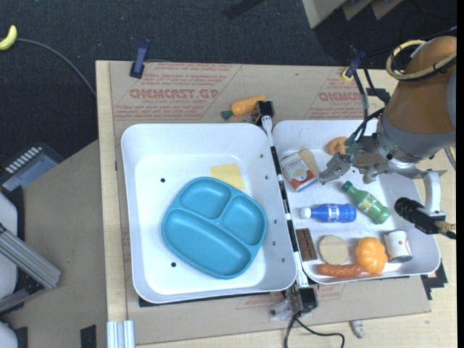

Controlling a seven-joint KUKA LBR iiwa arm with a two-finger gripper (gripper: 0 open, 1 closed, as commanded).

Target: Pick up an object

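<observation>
The arm comes in from the right and its gripper (341, 167) hangs over the upper middle of the right bin (428, 256). The jaws look spread a little with nothing between them, though the view is a bit murky there, so that's only a likely read. Just below it lies a green bottle (367, 201), tilted, and next to that a blue and white bottle (329, 212) on its side. A small red and white packet (296, 170) sits just left of the jaws. Along the bottom of that bin are a round cracker (333, 249), a little pumpkin (370, 254), a carrot (339, 270) and a small can (398, 245). The left bin (145, 158) on the worktop holds a blue divided plate (213, 226) and a yellow slice (228, 175).
</observation>
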